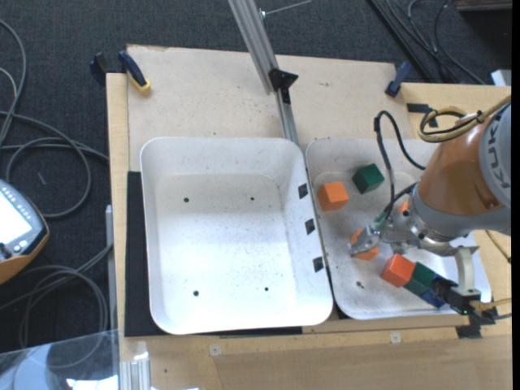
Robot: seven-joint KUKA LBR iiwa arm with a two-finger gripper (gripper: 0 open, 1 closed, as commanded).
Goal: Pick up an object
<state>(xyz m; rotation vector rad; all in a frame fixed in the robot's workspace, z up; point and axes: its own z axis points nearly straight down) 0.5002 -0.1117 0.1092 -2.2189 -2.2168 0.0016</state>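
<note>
claw [367, 240] low in right bin [351, 299], finger spread cannot be told | target: small orange piece [367, 253] just beneath it | risk: tips nudge piece aside, or catch neighbouring orange block [396, 270]

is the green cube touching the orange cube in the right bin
Apart. The camera view shows bare white bin floor between the green cube and the orange cube.

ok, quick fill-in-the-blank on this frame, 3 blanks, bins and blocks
All the blocks lie in the ____ bin in the camera view.
The green block sits next to an ____ block.
The arm's gripper is over the same bin as the ____.

Missing words: right; orange; blocks
</note>
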